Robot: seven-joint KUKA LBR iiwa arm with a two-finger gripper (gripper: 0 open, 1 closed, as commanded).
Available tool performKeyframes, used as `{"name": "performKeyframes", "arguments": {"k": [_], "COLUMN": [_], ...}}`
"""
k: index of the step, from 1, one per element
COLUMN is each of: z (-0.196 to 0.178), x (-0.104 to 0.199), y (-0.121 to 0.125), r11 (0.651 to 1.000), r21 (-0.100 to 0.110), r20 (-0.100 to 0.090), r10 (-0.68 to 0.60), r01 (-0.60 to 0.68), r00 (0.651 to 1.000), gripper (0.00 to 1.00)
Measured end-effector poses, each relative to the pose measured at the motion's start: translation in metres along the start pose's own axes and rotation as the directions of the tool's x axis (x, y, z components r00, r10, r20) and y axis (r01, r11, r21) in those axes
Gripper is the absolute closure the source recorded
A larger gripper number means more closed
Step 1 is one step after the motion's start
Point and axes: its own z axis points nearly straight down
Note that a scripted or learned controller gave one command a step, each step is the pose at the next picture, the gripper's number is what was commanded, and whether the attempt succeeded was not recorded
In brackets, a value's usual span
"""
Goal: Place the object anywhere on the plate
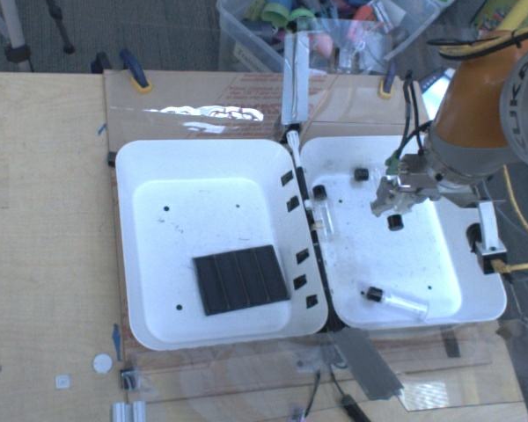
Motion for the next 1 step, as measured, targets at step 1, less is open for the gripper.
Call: {"name": "performKeyframes", "arguments": {"k": [1], "z": [-0.0254], "x": [0.0734], "y": [0.0050], "r11": [0.970], "r21": [-0.002], "r20": [-0.001], "r10": [0.245], "r01": [-0.245], "r00": [0.970], "gripper": [1.00]}}
